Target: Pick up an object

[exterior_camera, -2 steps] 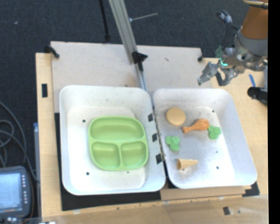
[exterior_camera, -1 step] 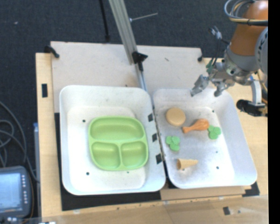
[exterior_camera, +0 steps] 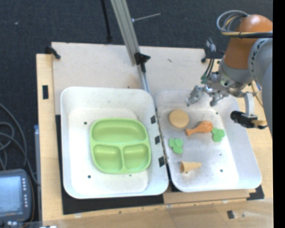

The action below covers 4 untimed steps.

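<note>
The right bin holds five small toys apart from one another: a round tan biscuit, an orange drumstick just right of it, a green piece at the drumstick's thick end, another green piece below the biscuit, and an ice-cream cone lying nearest the front. The hand hangs over the bin's far edge with its fingers spread and nothing between them, up and right of the biscuit. In the left bin on the counter lies a green divided plate.
</note>
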Tool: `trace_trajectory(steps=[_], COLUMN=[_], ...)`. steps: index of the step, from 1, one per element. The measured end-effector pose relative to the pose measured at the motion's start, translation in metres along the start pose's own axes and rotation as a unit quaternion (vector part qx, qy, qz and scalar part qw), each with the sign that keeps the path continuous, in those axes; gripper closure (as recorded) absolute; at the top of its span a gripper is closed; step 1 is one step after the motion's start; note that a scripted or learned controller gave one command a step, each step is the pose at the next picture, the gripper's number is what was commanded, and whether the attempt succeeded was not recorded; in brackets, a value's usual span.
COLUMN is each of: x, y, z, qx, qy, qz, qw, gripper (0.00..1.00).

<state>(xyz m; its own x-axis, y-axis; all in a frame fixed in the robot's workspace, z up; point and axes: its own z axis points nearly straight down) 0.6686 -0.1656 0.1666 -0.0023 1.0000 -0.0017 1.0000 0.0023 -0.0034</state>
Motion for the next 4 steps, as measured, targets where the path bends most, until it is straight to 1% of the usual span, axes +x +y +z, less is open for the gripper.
trace_trajectory(steps=[1,2,3,4], x=[-0.010,-0.011,-0.010,-0.010], y=[-0.001,0.001,0.000,-0.002], z=[0.058,0.042,-0.003,-0.068], qx=[0.000,-0.004,-0.005,-0.006], qy=[0.000,-0.001,0.000,0.000], qz=[0.001,0.001,0.002,0.000], qw=[1.0000,1.0000,1.0000,1.0000], gripper=[0.00,1.00,1.00,1.00])
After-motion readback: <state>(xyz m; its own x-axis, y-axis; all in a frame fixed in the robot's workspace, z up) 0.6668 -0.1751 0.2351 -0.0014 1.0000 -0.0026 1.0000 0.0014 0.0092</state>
